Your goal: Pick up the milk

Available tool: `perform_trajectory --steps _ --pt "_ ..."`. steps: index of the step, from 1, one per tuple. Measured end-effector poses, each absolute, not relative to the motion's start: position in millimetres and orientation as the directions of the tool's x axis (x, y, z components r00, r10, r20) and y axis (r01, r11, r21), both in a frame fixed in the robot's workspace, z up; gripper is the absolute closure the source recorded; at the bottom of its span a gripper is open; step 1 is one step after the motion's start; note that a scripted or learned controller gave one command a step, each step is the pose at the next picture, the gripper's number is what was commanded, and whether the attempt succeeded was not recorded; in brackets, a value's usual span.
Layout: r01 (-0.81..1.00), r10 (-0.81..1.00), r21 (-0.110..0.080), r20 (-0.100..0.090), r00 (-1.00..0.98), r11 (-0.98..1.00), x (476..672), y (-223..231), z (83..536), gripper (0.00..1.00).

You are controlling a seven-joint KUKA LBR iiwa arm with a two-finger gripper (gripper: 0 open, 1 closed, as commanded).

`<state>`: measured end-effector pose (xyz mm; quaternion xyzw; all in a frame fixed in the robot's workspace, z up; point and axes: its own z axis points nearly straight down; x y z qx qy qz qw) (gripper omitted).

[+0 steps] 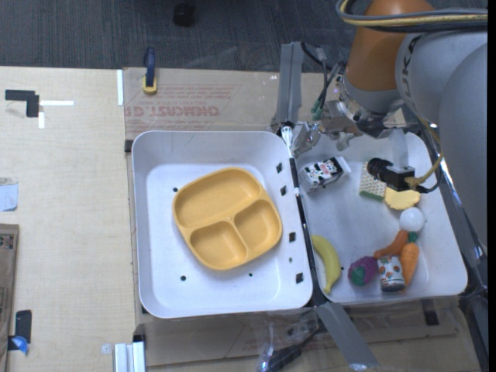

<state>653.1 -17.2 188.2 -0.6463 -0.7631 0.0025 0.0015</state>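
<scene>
While over right bin (pixel 449 281):
Gripper (pixel 319 132): at 12 o'clock from milk (pixel 322 172), apart.
Jaws: state indiscernible.

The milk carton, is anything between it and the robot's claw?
Nothing visible is. The milk carton lies on bare floor of the right bin, with the claw just above it in the picture. The other toys sit farther right and lower down.

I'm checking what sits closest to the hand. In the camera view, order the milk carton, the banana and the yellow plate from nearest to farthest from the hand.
The hand is at the right bin's top-left corner.
1. Milk carton, just below it.
2. Yellow plate, left bin.
3. Banana, right bin's lower left.
</scene>
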Motion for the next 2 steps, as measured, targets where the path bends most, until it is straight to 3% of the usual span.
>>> perform_trajectory --steps 1,2 --pt "0.983 0.983 -0.005 -0.001 -0.181 0.181 635.8 -22 189 0.00" --pt "0.982 0.982 -0.005 -0.001 -0.187 0.187 630.6 -36 189 0.00"
